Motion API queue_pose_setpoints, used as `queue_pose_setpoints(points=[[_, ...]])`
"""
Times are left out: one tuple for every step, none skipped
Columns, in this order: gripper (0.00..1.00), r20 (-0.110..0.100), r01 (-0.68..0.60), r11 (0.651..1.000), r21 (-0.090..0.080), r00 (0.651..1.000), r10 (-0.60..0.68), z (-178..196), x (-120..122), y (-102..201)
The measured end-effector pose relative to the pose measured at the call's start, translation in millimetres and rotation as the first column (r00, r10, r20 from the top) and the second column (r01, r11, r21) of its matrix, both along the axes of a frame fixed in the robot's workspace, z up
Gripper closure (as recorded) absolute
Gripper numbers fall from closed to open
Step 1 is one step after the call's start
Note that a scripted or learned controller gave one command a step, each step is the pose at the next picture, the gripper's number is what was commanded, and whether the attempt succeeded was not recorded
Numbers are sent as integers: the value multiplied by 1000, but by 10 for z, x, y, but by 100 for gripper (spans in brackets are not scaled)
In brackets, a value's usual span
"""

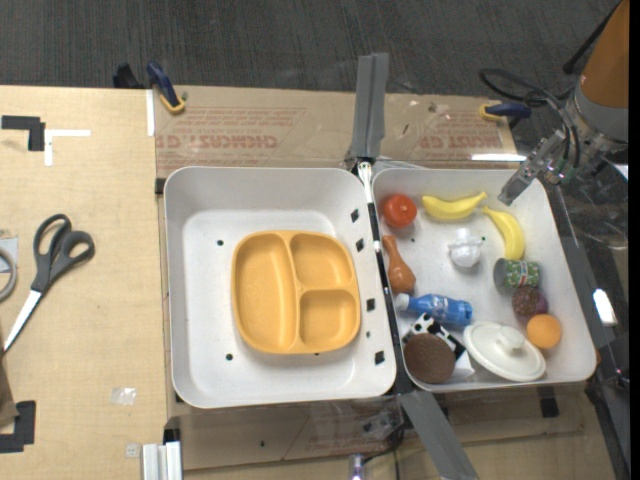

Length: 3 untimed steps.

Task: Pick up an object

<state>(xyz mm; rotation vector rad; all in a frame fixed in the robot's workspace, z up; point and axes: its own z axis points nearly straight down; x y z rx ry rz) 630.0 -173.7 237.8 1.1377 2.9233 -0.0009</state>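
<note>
The right bin [566, 268] holds many small items: a red tomato [400, 209], two yellow bananas [453, 205] [508, 233], a white lump [465, 252], a green can [516, 273], a dark purple fruit [527, 300], an orange [544, 330], a white lidded bowl [505, 352], a brown ball [430, 359], a blue bottle [441, 309] and an orange-brown drumstick shape [398, 264]. My gripper [523, 182] hangs over the bin's far right corner, just above the upper end of the second banana. Nothing shows in its grasp.
The left bin [190, 268] holds a yellow divided plate [297, 291]. Scissors [50, 258] lie on the wooden bench at the left. Blue clamps [165, 86] [505, 111] hold cardboard behind the bins. Cables and the arm crowd the right edge.
</note>
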Motion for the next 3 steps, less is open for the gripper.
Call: queue_pose_setpoints(points=[[100,12,-140,990,4,990,140,-1224,-803,-381],[0,1,-134,991,0,991,134,-1309,-856,-429],[0,1,-81,997,0,997,81,-1438,106,-107]])
